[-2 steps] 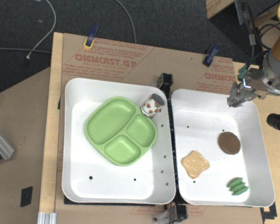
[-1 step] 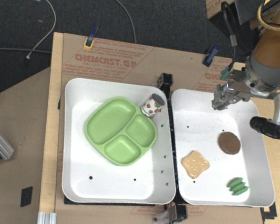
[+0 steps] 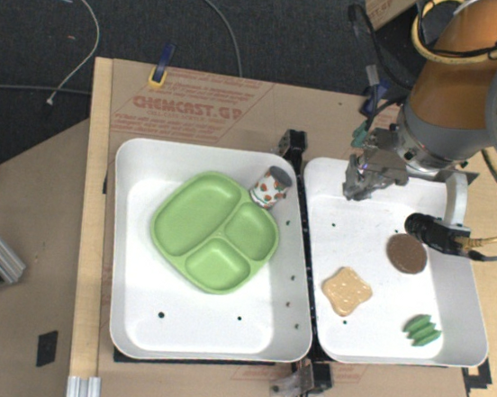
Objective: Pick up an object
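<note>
Cardboard (image 3: pixel 188 103) reads "CHEMCAST GP". Pea pod (image 3: pixel 423 330) long axis runs far-left to near-right. Tool (image 3: pixel 360 188) state: cannot tell.

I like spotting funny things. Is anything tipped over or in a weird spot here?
Yes. A small spotted cup in the left bin lies tipped on its side, leaning on the rim of the green divided plate. In the right bin, the brown cookie, tan cracker and green pea pod lie flat.

Robotics lab: cardboard-topped bench (image 3: pixel 207 97) w/ two white bins (image 3: pixel 127 223), loose cables (image 3: pixel 83 8) on dark carpet.
</note>
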Motion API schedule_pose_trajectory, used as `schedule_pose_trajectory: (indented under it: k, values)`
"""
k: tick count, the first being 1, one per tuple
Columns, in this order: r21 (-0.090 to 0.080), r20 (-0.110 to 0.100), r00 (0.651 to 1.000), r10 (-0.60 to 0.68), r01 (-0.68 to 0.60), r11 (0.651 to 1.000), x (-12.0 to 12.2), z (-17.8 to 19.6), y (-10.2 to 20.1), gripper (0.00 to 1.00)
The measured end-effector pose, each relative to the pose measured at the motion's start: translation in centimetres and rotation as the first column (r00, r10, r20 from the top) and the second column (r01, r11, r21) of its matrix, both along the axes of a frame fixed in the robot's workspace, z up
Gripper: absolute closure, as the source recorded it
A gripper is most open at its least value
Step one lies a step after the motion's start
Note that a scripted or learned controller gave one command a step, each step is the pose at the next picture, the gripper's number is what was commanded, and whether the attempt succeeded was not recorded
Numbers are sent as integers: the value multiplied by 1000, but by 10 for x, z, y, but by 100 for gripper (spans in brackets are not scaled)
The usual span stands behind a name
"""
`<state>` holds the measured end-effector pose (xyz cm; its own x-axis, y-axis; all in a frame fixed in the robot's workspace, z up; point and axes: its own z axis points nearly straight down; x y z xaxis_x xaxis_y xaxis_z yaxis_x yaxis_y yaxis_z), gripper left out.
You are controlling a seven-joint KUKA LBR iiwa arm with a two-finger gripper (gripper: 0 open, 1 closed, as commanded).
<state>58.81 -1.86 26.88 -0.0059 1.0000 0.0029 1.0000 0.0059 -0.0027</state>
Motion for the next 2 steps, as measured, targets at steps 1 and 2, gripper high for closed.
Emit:
schedule_pose_trajectory:
  k: [1, 2]
  values:
    - [0, -1, 1000, 0, 0, 1000, -5, -18, 50, 100]
    - [0, -1, 1000, 0, 0, 1000, -22, -16, 104, 100]
